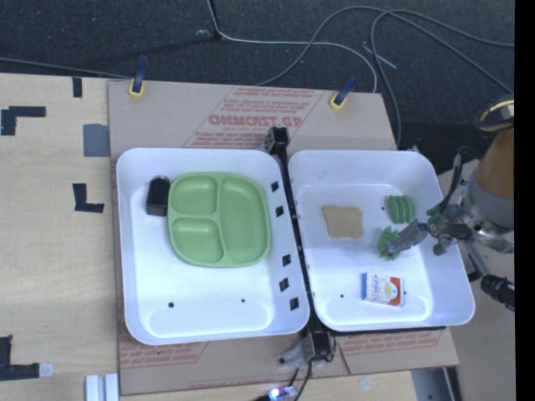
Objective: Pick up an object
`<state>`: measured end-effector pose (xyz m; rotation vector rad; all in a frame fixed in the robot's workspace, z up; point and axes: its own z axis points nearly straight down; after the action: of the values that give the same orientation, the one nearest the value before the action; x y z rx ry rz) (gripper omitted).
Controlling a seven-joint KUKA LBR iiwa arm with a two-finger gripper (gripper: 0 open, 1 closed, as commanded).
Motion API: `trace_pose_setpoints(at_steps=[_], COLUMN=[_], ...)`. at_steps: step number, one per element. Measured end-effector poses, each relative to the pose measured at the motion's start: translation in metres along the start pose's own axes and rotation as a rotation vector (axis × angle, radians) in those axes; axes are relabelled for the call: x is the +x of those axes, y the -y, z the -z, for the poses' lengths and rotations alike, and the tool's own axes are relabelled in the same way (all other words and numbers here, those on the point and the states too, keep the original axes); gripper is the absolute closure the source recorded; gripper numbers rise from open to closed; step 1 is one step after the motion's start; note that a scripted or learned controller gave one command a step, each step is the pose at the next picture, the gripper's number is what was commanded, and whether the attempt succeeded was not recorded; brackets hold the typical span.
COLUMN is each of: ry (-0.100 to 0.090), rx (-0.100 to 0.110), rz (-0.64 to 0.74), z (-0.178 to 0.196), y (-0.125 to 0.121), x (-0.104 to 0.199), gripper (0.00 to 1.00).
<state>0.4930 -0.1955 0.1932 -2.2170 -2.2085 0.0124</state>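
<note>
The gripper [411,237] hangs over the right bin [418,170], near its right wall. Its jaws touch the green toy [389,242]; I cannot tell how wide they stand.

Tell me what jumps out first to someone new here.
The light green divided plate in the left bin, with a small black block at its left edge. Next, the gripper reaching into the right bin from the right, at a dark green toy, with a tan sponge and a small printed packet nearby.
</note>
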Motion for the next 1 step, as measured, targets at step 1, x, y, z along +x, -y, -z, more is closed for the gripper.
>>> trace_pose_setpoints(at_steps=[1], ry=[0.003], rx=[-0.013], rz=[0.004], z=[0.0066], y=[-0.0032], x=[0.0004], gripper=[0.00])
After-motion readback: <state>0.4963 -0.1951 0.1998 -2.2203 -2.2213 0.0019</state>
